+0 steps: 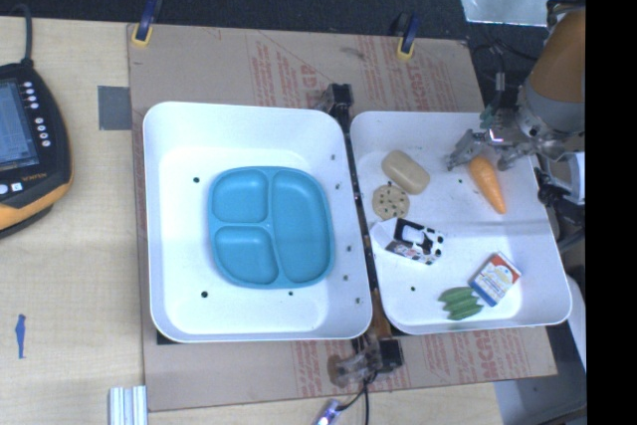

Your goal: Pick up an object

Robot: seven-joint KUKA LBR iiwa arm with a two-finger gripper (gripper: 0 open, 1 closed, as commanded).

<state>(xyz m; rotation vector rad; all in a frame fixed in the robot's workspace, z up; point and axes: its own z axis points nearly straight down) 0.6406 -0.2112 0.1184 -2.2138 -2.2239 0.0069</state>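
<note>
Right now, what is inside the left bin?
The left bin holds a blue tray with three compartments, lying flat near the middle. Nothing lies on the tray. What is under the tray cannot be seen.

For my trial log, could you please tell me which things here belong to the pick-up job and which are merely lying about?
Job:
gripper, over the right bin
carrot, right beside it
tan block
cookie
black-and-white toy
green pods
small carton

Lying about:
blue plate in the left bin
handheld pendant
clamps

Gripper [485, 150] low, fingers splayed apart
</note>
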